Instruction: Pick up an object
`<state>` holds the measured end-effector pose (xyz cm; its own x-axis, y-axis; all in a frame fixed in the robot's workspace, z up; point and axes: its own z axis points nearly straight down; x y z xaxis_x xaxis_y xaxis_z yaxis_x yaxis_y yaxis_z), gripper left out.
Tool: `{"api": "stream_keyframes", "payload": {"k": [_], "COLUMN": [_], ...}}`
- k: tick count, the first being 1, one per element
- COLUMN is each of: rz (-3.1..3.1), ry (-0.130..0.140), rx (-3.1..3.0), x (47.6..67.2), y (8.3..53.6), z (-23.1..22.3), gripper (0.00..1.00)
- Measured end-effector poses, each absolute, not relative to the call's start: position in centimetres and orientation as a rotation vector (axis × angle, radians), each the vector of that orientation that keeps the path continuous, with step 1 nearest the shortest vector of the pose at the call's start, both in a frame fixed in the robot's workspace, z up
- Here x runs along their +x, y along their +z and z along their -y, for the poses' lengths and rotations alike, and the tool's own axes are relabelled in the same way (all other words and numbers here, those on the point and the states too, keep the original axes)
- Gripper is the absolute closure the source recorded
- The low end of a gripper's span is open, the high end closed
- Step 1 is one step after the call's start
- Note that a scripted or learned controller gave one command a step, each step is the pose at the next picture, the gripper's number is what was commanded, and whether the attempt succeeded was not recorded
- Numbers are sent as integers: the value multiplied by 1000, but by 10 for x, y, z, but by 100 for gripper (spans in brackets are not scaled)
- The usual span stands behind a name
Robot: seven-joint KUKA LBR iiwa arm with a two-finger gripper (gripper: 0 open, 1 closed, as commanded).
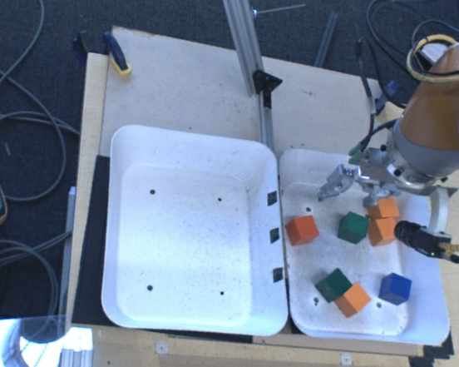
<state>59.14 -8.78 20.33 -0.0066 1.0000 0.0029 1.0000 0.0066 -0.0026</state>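
The right bin (420, 329) holds several small blocks. An orange block (301, 229) lies near its left wall, and a green block (353, 228) sits right of it. Two orange blocks (383, 220) touch each other at the right. Toward the front lie a dark green block (334, 285), an orange block (354, 301) touching it, and a blue block (395, 288). My gripper (355, 187) hangs over the back of the right bin, just behind the green block. It is open, with nothing between its fingers (333, 186).
The left bin (121, 143) sits beside the right one; clips line the shared wall (275, 235). A metal pole (243, 29) slants over the bench behind the bins. Cables lie on the floor at left and top right.
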Motion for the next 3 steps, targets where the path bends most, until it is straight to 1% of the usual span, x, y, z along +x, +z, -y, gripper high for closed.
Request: {"api": "stream_keyframes", "payload": {"k": [1,2,3], "rz": [2225,2230,2221], "ry": [1,-12,8], "rx": [-2209,-2225,-2212], "x": [559,610,629], "y": [199,361,273], "z": [15,19,-23], "gripper": [0,0,0]}}
